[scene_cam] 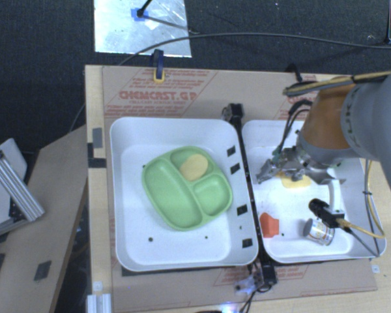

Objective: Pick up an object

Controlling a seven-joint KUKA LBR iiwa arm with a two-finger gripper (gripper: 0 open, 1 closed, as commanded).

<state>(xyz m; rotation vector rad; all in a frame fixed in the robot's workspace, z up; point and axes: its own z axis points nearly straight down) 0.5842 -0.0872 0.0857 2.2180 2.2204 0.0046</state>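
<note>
In the right bin point(358, 246), fingers point(277, 169) beside a yellow piece point(296, 182)

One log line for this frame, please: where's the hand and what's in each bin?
hand: low in right bin, beside yellow piece | also there: orange block, metal can | left bin: green tray, yellow food

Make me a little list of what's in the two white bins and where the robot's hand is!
left bin: holds a green divided plastic plate
on the plate: a pale yellow rounded food piece in the upper compartment
right bin: a small orange-red block near the front left, a flat yellow piece partly under the gripper
robot arm: grey with an orange band, reaching over the right bin
gripper: low over the right bin, beside the flat yellow piece
</note>
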